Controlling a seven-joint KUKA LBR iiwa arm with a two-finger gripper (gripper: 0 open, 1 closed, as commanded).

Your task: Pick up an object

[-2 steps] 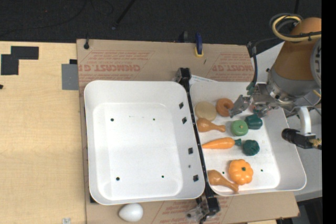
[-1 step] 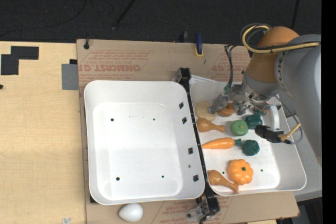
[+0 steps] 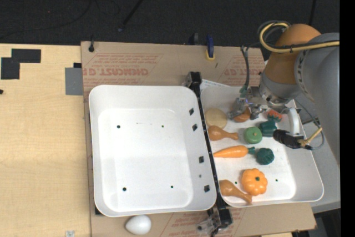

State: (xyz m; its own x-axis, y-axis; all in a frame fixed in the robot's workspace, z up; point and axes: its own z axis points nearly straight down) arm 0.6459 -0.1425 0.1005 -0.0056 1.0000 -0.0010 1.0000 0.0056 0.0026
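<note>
The claw (image 3: 248, 107) sits low in the right-hand shallow white plastic bin (image 3: 310, 188), just above a small orange-brown toy piece (image 3: 241, 116); whether it grips cannot be told. Smooth, rounded plastic could slip. The glossy orange toy carrot (image 3: 230, 152) and ribbed orange toy pumpkin (image 3: 254, 181) crowd nearby.

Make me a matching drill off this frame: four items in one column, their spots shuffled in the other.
Items:
1. orange pumpkin
2. carrot
3. white egg
4. claw

Places:
A. on the bench outside the bins, by the near edge of the left bin
B. near end of the right bin, beside a tan drumstick-like piece
C. down at the far end of the right bin, among the toys
D. middle of the right bin, lying crosswise, green top pointing right

Pairs: 1-B, 2-D, 3-A, 4-C
</note>
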